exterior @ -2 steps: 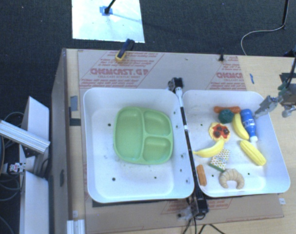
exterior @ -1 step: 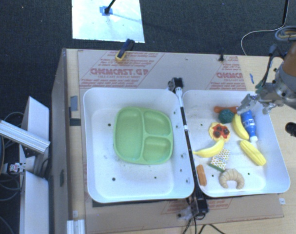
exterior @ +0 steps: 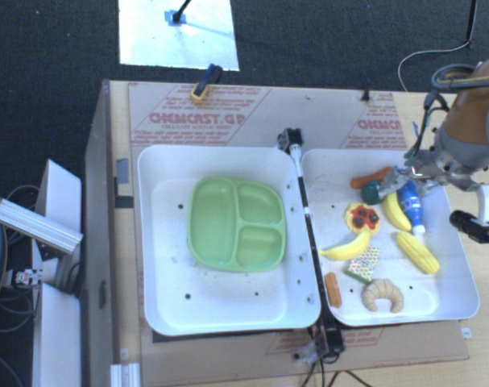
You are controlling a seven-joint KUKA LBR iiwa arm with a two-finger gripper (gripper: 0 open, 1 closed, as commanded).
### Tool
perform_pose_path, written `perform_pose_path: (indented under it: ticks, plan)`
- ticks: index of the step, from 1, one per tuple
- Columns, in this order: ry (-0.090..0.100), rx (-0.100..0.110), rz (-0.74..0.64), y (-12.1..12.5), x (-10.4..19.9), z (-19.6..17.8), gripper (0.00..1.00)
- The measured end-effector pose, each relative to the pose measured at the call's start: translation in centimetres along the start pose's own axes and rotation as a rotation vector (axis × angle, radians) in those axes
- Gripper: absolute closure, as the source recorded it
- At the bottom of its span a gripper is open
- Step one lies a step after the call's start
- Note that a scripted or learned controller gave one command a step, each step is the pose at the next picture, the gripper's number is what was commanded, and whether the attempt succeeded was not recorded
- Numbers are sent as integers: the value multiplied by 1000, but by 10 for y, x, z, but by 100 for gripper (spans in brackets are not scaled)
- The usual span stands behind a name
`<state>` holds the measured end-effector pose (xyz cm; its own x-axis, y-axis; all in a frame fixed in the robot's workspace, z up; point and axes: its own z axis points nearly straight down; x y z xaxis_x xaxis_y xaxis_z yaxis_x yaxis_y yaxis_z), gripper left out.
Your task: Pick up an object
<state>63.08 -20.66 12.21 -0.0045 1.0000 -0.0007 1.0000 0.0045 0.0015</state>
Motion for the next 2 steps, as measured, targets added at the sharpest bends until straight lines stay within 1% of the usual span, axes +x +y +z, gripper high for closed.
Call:
perform_pose_path:
  ticks: [1,2]
  plan:
    - [2,-2,2,5,26,18,0]
    - [0,-8,0,7,26,5,100]
